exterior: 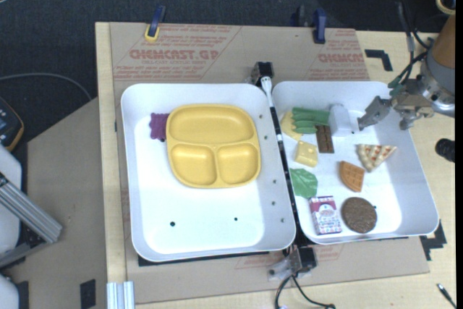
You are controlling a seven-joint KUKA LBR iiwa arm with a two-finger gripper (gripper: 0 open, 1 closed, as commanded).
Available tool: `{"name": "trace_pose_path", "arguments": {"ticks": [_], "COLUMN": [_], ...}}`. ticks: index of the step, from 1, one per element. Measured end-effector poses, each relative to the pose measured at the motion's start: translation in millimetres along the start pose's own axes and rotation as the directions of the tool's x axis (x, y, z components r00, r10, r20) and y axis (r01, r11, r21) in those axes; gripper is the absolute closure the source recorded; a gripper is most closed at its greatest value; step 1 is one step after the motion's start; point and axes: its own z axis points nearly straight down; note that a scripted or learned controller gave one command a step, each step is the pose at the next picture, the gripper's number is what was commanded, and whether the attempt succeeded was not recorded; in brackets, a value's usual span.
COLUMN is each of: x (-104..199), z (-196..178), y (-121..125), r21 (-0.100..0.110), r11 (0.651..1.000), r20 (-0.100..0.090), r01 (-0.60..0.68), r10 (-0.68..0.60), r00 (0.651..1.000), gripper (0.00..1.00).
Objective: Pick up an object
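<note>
Arm hovering over the right bin of toy food

The gripper [391, 114] hangs with jaws spread and nothing between them, likely lining up a grab; the pizza slice [375, 155] lies just below-left of the jaws, the green beans [309, 119] farther left

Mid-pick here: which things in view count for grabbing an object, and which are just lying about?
For the job: gripper, pizza slice, brown bar, green beans, cheese cube, round cookie, small carton.

Lying about: yellow divided plate, purple piece, blue clamp.
</note>
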Motion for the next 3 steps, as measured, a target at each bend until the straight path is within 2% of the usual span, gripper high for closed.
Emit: {"name": "trace_pose_path", "arguments": {"ticks": [1,3], "x": [1,-9], "z": [-9,76], "y": [3,1], "r21": [-0.014,-0.011], "r11": [1.000,1.000], "r20": [0.003,0.002], "r01": [0.003,0.003], "r10": [-0.003,-0.003], "r00": [1.000,1.000], "gripper": [0.00,0.00]}}
